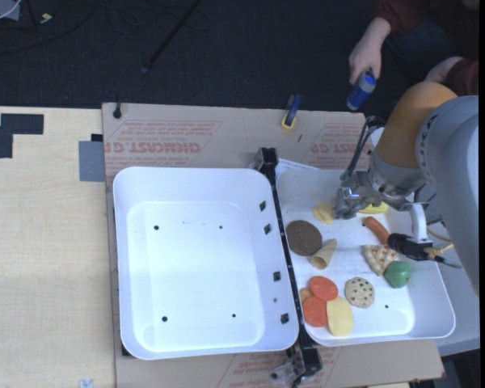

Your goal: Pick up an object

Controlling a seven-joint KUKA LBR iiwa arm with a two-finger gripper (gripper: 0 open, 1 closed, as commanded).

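Camera view: gripper [347, 203] low in the right bin [436, 330], near its far edge, beside a small yellow piece [324, 212]. Whether it has closed on anything I cannot tell.

Other toy foods lie across the bin: brown disc [304, 237], cone [324, 253], cookie [359, 292], pizza slice [380, 258], green piece [398, 274].

Step judged: descent onto the yellow piece. Next: close, then lift straight up.
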